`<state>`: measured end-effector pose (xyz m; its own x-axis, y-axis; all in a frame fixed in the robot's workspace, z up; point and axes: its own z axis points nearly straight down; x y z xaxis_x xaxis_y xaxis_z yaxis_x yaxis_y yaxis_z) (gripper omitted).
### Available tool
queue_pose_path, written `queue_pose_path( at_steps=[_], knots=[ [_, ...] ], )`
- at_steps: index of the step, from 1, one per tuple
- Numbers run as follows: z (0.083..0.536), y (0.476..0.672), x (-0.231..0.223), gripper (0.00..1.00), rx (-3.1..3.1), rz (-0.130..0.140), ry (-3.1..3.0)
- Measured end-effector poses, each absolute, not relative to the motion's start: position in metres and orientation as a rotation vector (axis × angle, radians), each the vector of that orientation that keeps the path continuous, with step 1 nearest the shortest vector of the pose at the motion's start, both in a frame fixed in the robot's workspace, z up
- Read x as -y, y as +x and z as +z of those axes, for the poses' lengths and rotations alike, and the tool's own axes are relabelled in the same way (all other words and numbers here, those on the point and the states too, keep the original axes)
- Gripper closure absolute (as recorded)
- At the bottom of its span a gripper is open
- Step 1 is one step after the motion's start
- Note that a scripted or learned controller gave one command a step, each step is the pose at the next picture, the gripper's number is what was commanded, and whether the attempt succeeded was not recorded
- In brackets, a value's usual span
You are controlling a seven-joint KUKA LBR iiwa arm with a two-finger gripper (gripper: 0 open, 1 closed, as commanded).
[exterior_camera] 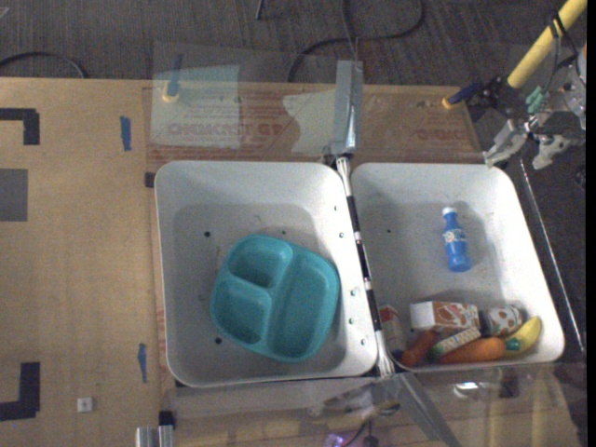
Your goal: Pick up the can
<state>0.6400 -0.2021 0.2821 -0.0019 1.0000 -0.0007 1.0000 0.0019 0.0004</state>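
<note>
gripper: parked at upper right of the frame, just off the top right corner of the right bin. Tbh I can't tell how it's set from this angle, too small + cluttered w/ cables.

can: my best guess is the small round printed thing at lower right of the right bin, in the pile along the bottom wall. Looks like it's standing or tipped, can't say for sure, so no clear long axis.

neighbors: banana touching it on the right, carton just to its left, carrot below-left. Tight spot.

blue bottle: alone mid-bin, lying roughly top-to-bottom in frame, between gripper and the pile.

key relation: can sits nearly straight down-frame from the gripper, a hair left. So I'd need to run down the bin's right side, passing right of the bottle.

left bin: just the teal tray, not relevant.

risk imo: grabbing banana along w/ it.
</note>
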Motion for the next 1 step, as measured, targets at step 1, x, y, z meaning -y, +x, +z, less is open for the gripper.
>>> queue_pose_path(
  at_steps=[1],
  knots=[
    [0.2931, 0.6412, 0.2018, 1.00, -2.223, 0.001, 2.213]
  ],
)
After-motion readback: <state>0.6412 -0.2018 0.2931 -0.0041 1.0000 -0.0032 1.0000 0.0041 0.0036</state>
